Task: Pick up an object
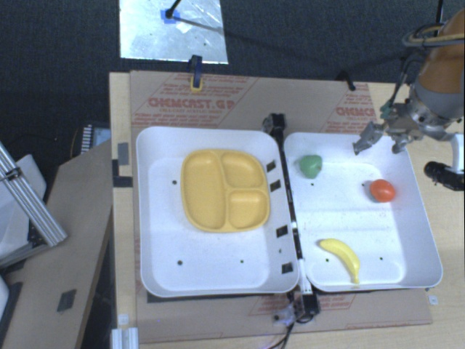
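In the right bin (407,231) lie a green object (311,166) at the back left, an orange-red ball (382,190) toward the right, and a yellow banana (342,257) near the front. My gripper (381,142) hangs above the bin's back right edge, open, its two fingers spread with nothing between them. It is up and slightly right of the orange-red ball and well to the right of the green object.
The left bin (160,253) holds a yellow divided plate (224,190). A black hinge strip (285,195) runs between the bins. A yellow clamp (196,75) sits at the bench's back edge and a metal sheet (173,20) lies behind it.
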Robot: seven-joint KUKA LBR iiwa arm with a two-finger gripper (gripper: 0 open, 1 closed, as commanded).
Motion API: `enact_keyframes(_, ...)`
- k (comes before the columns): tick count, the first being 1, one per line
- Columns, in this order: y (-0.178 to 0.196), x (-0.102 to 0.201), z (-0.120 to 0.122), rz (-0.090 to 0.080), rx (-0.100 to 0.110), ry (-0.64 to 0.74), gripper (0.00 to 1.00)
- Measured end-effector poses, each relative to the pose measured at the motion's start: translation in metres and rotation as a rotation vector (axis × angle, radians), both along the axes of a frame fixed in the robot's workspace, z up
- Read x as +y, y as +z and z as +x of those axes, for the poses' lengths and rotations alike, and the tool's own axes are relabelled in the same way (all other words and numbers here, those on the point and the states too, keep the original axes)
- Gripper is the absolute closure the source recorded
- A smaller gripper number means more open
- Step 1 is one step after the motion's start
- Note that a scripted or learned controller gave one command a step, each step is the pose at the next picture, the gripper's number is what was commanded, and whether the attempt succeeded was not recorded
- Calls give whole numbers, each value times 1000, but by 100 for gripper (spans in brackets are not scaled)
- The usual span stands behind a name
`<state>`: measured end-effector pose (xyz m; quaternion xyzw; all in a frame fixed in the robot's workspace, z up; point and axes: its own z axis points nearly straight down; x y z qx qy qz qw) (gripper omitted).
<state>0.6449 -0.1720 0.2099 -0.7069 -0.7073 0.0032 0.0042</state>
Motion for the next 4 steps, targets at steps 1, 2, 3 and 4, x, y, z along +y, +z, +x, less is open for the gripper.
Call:
enact_keyframes(1, 8, 0, 3, -2, -12, 2, 0)
enact_keyframes(2, -53, 1, -3, -1, -8, 0, 0)
enact_keyframes(3, -108, -9, -6, -1, -8, -1, 0)
enact_keyframes(4, -126, -9, -5, -2, -11, 1, 0)
